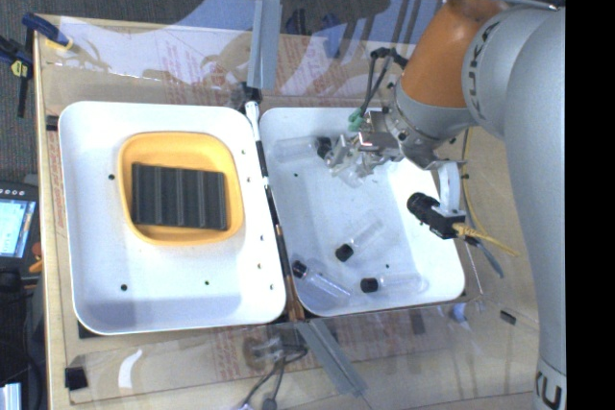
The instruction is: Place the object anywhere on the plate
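while the gripper (351, 152) hangs low over the back of the right bin (437, 288), glare and clutter hide its tips, so their state cannot be told. nothing is visibly held. the likeliest objects, small clear vials with black caps (343, 252), lie toward the bin's front, near side of the tool. the plate (183, 147), yellow with a dark ribbed centre, sits in the left bin (86, 235), well apart across the divider.

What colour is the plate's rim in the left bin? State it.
Yellow-orange, around a dark ridged centre; the plate shows best in the camera view.
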Tool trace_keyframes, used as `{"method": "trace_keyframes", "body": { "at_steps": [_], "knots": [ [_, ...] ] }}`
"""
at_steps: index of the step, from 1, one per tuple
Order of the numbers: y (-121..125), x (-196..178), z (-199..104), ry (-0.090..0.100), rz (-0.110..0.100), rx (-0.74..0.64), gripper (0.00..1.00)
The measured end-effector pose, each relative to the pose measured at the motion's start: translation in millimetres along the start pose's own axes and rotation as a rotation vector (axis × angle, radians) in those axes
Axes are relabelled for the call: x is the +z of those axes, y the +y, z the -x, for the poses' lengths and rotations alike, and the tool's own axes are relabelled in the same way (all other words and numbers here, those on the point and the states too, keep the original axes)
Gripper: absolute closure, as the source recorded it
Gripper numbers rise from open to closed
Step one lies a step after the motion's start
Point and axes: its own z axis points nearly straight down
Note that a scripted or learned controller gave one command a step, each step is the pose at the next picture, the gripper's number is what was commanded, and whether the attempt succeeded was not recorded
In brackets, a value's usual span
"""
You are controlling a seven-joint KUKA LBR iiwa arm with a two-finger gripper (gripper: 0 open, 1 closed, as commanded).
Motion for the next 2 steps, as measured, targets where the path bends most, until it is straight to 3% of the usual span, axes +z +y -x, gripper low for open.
{"method": "trace_keyframes", "body": {
  "at_steps": [1,2],
  "knots": [
    [56.0,-9.7,-64.0,-0.001,0.002,-0.206,1.00],
    [70.3,17.9,-89.1,-0.002,-0.002,-0.450,1.00]
  ]
}}
